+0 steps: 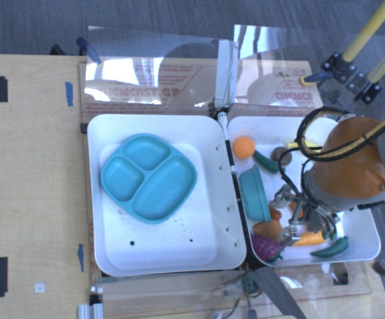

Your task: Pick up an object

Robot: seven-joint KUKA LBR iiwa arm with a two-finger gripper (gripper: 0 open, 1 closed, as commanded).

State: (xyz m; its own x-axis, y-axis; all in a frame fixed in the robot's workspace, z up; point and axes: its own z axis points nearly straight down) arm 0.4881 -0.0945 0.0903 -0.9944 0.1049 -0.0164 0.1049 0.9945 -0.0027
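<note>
The hand [297, 226] hangs low in the right bin [362, 241], toward its near side, under the arm's orange band [352, 161]. It sits right among a cluster of small toy foods. An orange carrot-like piece [310, 238] lies just under and to the near side of the hand, its long axis running left to right. A purple, bumpy piece [266, 248] lies to the near left of the hand, against the bin's near left corner, with a brown-orange piece [267, 229] just beyond it. A green pepper-like piece [331, 247] lies to the near right, also lying roughly left to right.

So the closest candidate is the orange carrot-like piece, almost directly below the hand. A grasp would probably have to close across its short width, from far to near. The metal parts of the hand are tangled visually with cables and the toys, and I cannot tell whether it is spread or pressed together, nor whether it pinches anything.

Farther off, a teal dish [253, 193] stands on edge along the left wall of the right bin. An orange ball [244, 147] rests at the far left corner, well apart from the hand. The left bin [112, 244] carries a blue divided plate [148, 177].
</note>
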